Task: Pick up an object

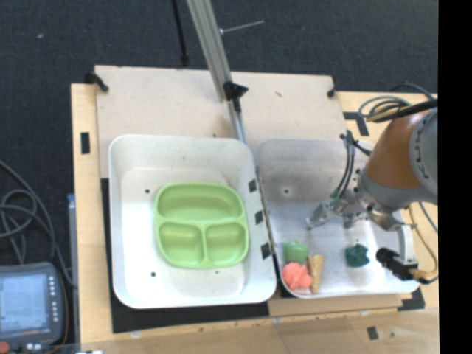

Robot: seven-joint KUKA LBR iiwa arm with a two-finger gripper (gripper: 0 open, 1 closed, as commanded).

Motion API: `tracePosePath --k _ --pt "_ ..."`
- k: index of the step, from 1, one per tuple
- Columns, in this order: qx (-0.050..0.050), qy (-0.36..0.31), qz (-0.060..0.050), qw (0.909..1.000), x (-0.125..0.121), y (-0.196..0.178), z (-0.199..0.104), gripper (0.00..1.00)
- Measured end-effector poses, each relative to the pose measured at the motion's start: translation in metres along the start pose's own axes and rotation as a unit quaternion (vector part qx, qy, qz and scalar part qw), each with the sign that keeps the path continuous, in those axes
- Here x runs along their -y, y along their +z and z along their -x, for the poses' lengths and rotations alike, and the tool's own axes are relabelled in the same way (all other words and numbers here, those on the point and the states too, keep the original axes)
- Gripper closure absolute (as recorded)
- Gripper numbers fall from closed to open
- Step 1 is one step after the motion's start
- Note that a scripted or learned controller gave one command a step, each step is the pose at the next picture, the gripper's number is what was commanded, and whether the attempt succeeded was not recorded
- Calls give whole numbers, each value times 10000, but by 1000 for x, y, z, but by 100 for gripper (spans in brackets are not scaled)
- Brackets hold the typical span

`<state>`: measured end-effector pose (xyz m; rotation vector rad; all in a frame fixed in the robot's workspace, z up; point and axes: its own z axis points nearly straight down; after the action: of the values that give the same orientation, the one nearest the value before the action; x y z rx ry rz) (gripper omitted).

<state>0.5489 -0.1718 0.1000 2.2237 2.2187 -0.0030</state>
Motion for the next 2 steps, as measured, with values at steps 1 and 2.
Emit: tracePosePath --k 1,2 --pt "-2 25 27 10000 -1 -12 1 100" --pt "4 19 38 10000 -2 -56 7 100"
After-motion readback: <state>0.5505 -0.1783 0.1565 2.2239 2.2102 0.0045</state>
